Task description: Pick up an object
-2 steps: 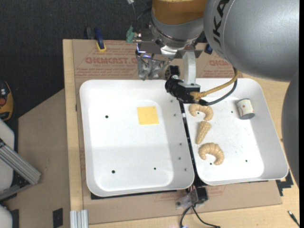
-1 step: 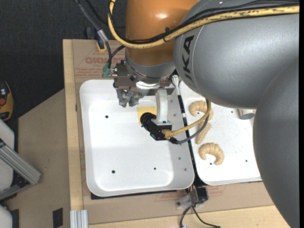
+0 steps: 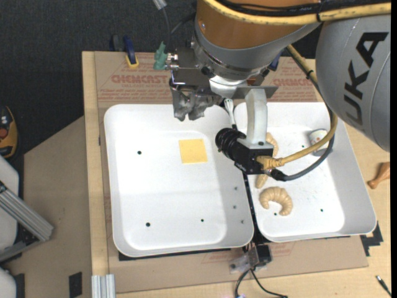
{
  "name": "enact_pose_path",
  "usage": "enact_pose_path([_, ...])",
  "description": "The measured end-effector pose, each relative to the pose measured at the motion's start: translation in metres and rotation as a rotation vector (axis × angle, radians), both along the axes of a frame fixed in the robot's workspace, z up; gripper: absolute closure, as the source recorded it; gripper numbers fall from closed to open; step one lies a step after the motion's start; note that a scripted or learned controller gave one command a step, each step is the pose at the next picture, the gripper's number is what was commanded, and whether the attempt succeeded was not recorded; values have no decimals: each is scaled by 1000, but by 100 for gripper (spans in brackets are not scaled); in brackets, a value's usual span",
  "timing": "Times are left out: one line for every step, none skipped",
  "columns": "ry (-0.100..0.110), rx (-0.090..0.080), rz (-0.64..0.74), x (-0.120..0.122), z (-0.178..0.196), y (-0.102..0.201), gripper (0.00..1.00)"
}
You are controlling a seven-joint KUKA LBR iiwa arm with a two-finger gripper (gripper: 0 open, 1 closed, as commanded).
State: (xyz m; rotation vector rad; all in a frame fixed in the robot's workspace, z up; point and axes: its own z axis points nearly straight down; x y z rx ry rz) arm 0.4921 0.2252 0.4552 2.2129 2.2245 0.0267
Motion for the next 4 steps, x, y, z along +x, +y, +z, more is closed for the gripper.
enact_pose_path([26,-14,-6,-15,-110,-1,100])
enact_pose_path([-5,0,-4,-13,91,-7,100])
enact_pose_path([30,-16,-6,-15,-56,0,100])
enact_pose_path([-2,-1,-3,-13,89,-1,100])
